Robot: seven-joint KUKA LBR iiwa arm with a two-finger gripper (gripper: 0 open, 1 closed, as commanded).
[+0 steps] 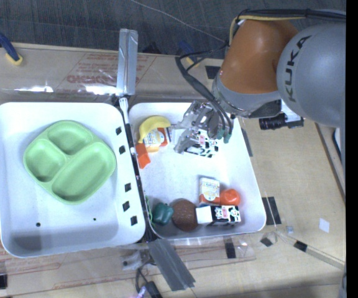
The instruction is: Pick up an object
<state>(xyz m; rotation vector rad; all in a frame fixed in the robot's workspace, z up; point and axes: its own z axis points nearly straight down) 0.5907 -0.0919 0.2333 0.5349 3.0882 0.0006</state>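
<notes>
Gripper (194,132) of the grey-and-orange arm (278,61) hangs low in the right bin (248,166), its fingers spread apart around nothing, tips just above a black-and-white spotted carton (205,146). Beside it lies a yellow-and-orange package (153,134); the left bin (5,166) bears a green divided plate (70,160)

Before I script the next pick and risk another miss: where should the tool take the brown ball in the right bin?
Grip the brown ball across its widest part, coming straight down. It is round, so the fingers probably seat best there. A green object and a cow-print carton flank it left and right; front-to-back looks freer, though the bin wall is near.
</notes>
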